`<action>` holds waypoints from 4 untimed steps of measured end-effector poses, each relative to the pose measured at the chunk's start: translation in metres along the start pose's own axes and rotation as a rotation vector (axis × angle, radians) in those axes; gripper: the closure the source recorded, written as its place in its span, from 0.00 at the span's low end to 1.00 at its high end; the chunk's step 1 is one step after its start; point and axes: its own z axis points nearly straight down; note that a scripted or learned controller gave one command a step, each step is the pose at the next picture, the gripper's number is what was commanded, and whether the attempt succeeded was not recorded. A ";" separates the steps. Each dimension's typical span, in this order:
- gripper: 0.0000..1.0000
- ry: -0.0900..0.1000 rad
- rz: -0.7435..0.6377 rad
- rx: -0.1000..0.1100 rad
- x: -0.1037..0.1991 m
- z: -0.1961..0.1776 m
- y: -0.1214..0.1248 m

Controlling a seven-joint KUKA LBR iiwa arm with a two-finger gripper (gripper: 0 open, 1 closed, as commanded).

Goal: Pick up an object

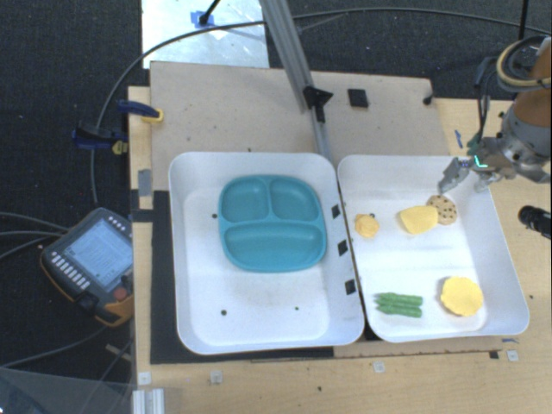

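The right bin (483,231) holds a small yellow round piece (366,226), a yellow wedge-shaped piece (417,220), a brown speckled cookie (444,209), green beans (398,304) and a flat yellow disc (461,296). My gripper (457,177) hangs over the bin's far right corner, just above and right of the cookie, with nothing seen between its fingers. The arm comes in from the right edge.
The left bin (198,309) bears a teal divided plate (272,223). A metal pole (289,41) slants across the back board. A teach pendant (90,266) lies left of the bench, and cables run around it.
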 end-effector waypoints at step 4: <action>0.00 -0.007 -0.002 -0.017 0.002 0.100 0.000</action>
